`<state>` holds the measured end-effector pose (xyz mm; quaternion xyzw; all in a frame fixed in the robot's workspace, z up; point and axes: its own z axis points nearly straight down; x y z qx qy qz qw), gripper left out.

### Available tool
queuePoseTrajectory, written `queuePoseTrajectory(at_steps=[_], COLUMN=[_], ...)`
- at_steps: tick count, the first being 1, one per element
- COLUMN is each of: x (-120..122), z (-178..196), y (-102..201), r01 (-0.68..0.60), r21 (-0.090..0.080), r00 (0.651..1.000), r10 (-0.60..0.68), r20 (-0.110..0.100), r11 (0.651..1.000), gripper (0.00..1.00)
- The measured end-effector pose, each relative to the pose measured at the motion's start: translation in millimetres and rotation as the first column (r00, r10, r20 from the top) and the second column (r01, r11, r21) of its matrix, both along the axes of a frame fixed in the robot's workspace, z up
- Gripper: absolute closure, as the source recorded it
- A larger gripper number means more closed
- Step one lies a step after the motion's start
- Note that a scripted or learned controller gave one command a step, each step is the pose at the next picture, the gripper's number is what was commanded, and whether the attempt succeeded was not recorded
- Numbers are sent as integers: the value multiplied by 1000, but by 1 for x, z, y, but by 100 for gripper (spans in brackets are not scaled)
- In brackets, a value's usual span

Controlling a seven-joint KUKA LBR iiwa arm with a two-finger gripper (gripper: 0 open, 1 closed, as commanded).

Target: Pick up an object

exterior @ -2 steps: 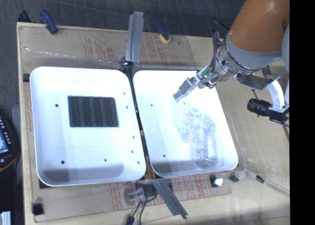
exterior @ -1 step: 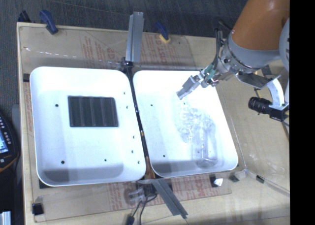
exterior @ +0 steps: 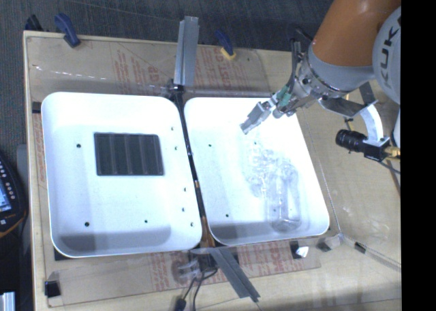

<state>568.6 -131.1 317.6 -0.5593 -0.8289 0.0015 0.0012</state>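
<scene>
Picking stage: nothing looks lifted yet; by my reading the task is at its start, with the approach, the grasp and the lift all left to do.
Desk: a pale wooden desk (exterior: 368,269) carries two shallow white plastic bins side by side, with blue clamps along its far edge.
Left bin: the shallow white bin on the left (exterior: 61,167) holds a dark grey ribbed rectangular tray (exterior: 128,154), lying flat a little left of the bin's middle and towards its far side.
Right bin: the shallow white bin on the right (exterior: 218,187) holds a clear plastic bottle (exterior: 285,201) lying on its side in the near right part, with a crumpled clear plastic piece (exterior: 262,167) touching or just beside its far end; I cannot tell whether they are one thing or two.
Task's thing: the clear plastic bottle seems the likeliest target, being nearest the tool, yet it rests on the bin floor, apart from the tool.
Arm: the grey arm with the orange band (exterior: 354,10) reaches in from the right, its wrist tilted down and to the left over the far right corner of the right bin.
Tool: the two-finger tool (exterior: 253,119) hangs above the far part of the right bin, on the far side of the bottle; nothing shows between its fingers, and whether they are released or clenched I cannot tell.
</scene>
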Motion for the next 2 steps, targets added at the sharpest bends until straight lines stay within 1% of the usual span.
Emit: queuePoseTrajectory(at_steps=[1, 2], x=[-24, -16], z=[-14, -50], y=[18, -12], r01=[104, 471], r21=[0, -1], r00=[995, 882], r10=[-104, -471], r20=[0, -3], r11=[995, 882], gripper=[0, 0])
